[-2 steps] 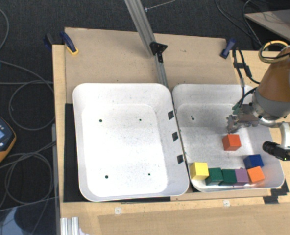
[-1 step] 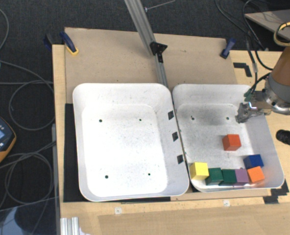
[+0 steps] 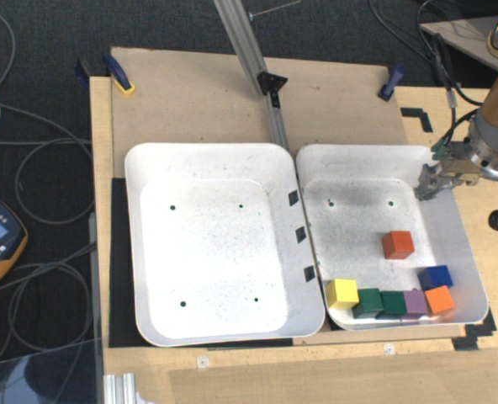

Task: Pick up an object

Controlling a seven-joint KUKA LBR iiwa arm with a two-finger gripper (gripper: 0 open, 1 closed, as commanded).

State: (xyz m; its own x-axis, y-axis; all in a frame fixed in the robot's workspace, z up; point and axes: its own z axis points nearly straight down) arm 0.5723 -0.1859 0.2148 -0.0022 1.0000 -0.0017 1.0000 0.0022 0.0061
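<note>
In the right bin (image 3: 350, 183) lie several small blocks. A red block (image 3: 397, 244) sits alone near the middle right. Along the front wall runs a row: yellow (image 3: 343, 292), two green (image 3: 368, 301) (image 3: 393, 303), purple (image 3: 415, 302) and orange (image 3: 439, 299), with a blue block (image 3: 435, 277) just behind the orange one. My gripper (image 3: 431, 181) hangs over the bin's back right corner, well behind the red block, and nothing shows between its fingers.
The left bin (image 3: 148, 175) stands beside the right one. A slanted metal rail (image 3: 247, 45) runs down to the gap between the bins. Blue clamps (image 3: 119, 72) (image 3: 391, 82) grip the board's back corners. Cables lie on the floor at left.
</note>
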